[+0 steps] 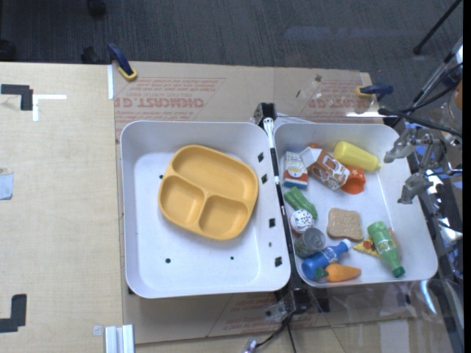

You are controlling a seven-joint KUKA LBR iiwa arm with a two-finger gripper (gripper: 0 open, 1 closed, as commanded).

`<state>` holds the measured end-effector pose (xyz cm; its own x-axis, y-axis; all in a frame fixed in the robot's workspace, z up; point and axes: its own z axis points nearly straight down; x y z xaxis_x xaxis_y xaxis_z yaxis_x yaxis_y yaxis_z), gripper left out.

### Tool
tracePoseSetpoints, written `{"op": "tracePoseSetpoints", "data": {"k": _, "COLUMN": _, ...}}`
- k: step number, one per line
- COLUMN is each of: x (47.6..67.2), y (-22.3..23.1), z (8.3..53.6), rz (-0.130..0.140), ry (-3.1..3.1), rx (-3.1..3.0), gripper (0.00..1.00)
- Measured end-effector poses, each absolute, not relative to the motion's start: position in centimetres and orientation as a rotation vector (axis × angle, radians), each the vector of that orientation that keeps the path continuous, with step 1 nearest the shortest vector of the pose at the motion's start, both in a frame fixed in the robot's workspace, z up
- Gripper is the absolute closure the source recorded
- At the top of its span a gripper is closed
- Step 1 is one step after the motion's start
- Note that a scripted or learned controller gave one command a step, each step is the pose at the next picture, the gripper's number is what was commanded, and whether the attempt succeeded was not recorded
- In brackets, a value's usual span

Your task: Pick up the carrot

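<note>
The carrot (342,273) lies on its side at the front edge of the right bin (412,219), close against the bin's near wall, with its pointed end toward the right. A blue bottle (324,259) touches it from behind on the left, and a green bottle (386,248) stands off to its right with a small yellow wedge (366,248) between. The left bin (140,219) carries a yellow divided plate (207,192).

The arm's metal parts sit at the right rim of the right bin (whether the jaws are apart or together I cannot tell). The carrot is not yet held.

A good grasp would likely come straight down over the carrot's thicker middle, the jaws spanning its narrow width, front to back. The front finger needs room against the bin wall, and the rear finger must slip between carrot and blue bottle; a nudge could roll either away.
</note>
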<state>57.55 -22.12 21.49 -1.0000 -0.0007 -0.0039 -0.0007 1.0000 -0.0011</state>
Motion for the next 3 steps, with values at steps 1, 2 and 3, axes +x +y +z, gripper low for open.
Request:
{"op": "tracePoseSetpoints", "data": {"k": 1, "x": 54.9, "y": -17.4, "z": 29.3, "rz": -0.003, "ry": 3.096, "rx": -0.488, "gripper": 0.0}}
{"op": "tracePoseSetpoints", "data": {"k": 2, "x": 50.6, "y": -15.8, "z": 9.5, "rz": -0.004, "ry": 3.111, "rx": -0.359, "gripper": 0.0}}
{"op": "tracePoseSetpoints", "data": {"k": 3, "x": 49.5, "y": -12.4, "z": 9.5, "rz": -0.008, "ry": 3.059, "rx": -0.659, "gripper": 0.0}}
